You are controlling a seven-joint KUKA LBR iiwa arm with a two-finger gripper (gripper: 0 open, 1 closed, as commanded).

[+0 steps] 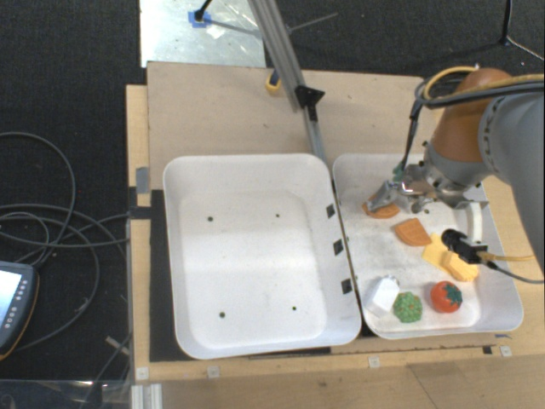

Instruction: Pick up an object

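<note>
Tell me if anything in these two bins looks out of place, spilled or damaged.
Nothing stands out. The right bin holds an orange wedge, a yellow block, a white block, a green ball and a red tomato, all lying loose but inside its rim. The gripper sits low over another orange piece.

No legible text, label, brand, number or sign is present. The handheld screen device (13, 301), at the far left of the left white bin (183, 173), shows a lit display, but its content is too small to read. The small black clips (338, 246) along the right rim of that same bin carry no readable marking. The blue item (201, 19) on the grey floor panel beyond the bin's far edge is too blurred to identify any lettering. Surfaces of both bins are unmarked.
</note>
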